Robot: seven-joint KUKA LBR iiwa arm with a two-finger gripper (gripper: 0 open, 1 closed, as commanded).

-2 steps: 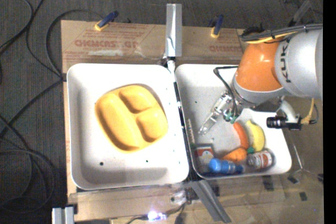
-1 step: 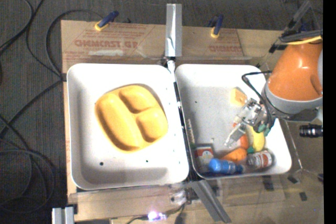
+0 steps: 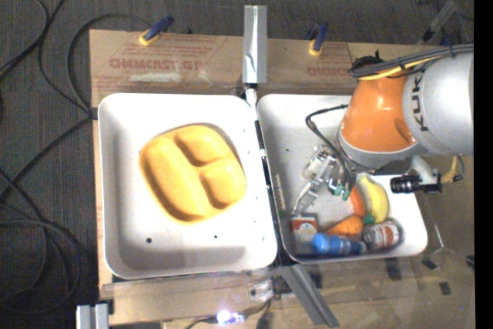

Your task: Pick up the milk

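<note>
The gripper [image 3: 308, 193] is hung just above the milk [image 3: 303, 227], seemingly for a descent; its grasp state cannot be told.

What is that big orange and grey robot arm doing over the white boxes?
It is trying to pick up the milk. Its pincer hangs over the right bin, just above the milk carton near the front edge. Beside the milk lie a carrot, a blue bottle and a can. The left bin holds a yellow tray.
</note>
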